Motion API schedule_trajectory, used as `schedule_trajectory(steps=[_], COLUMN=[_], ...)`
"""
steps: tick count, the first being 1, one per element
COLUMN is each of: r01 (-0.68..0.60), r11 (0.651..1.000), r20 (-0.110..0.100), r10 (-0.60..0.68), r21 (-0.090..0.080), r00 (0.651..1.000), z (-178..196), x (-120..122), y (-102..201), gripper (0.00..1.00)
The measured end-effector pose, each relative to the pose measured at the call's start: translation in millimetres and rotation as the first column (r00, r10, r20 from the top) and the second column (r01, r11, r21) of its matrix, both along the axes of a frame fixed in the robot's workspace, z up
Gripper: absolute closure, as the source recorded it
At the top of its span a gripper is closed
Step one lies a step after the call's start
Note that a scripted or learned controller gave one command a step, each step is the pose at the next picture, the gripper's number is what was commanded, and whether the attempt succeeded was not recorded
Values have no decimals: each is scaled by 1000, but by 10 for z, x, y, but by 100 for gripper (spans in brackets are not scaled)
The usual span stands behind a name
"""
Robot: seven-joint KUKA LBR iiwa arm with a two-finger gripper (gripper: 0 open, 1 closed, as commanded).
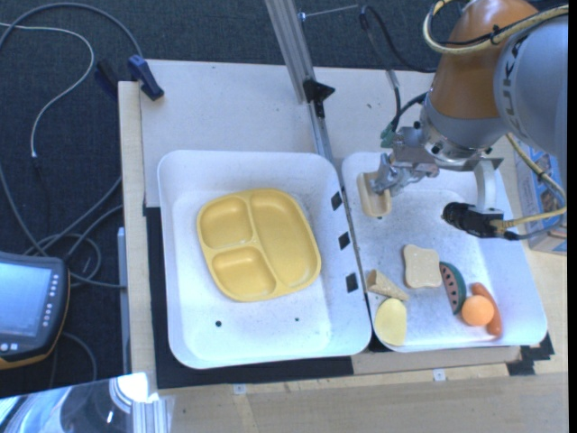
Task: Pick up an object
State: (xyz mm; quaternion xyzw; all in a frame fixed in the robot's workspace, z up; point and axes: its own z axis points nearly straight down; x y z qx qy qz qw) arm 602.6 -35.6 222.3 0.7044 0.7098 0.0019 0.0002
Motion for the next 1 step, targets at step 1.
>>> schedule_trajectory(steps=[1], r01=[1], r11=[1000], r20=[-6], r10=[-1], r21=[1], r00=[1000], z=[-19], x=[-105], y=[550], gripper=[100])
